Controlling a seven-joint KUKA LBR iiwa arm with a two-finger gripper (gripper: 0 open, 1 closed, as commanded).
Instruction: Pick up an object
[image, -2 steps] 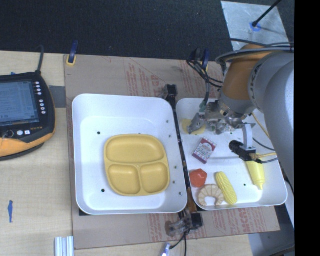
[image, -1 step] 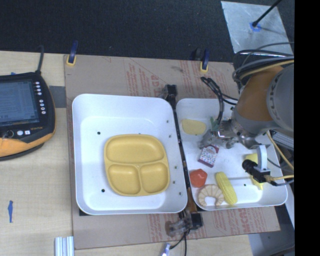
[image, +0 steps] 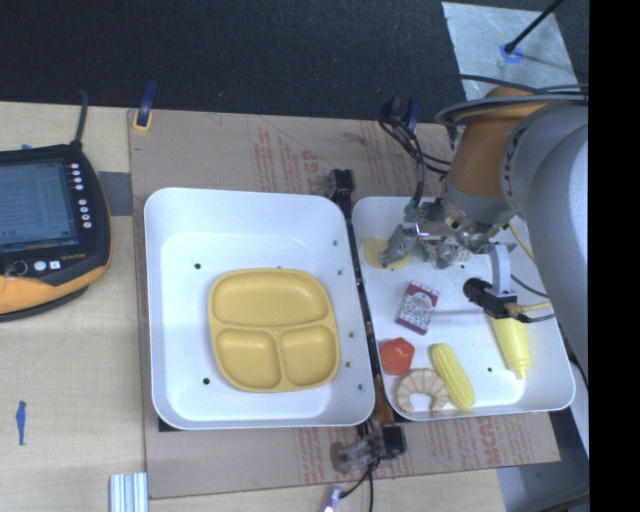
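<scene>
At the far left, a handheld control tablet (image: 45, 225) with a grey screen and an orange underside lies on the wooden bench (image: 70, 400). Its left side is cut off by the frame. A sheet of brown cardboard (image: 250, 135) lies under both bins.

The left bin (image: 170, 300) holds one thing, a yellow plate (image: 272, 328) with three compartments, lying flat near the middle.

Small dark clamps sit at the top and bottom of the seam between the bins. Their detail is hard to make out.

In the right bin (image: 545, 395), a small pale yellow piece (image: 376, 252) lies at the upper left, partly hidden by the tool beside it, and its shape is unclear. The gripper (image: 428, 243) hangs low over the bin's upper edge, just beside that piece. The view does not show whether it is released or clenched, and nothing can be seen held in it. Below it, a little red and white box (image: 417, 307) lies apart from the rest. Lower still, an orange-red lump (image: 397, 353) sits above a pale curled piece (image: 422, 391) like a shrimp, which touches a corn cob (image: 452, 375). To the right lies a yellow bottle shape (image: 513, 345).

The grey arm (image: 560, 200), with its orange band (image: 480, 150), fills the upper right and hides the bin's far corner.
</scene>
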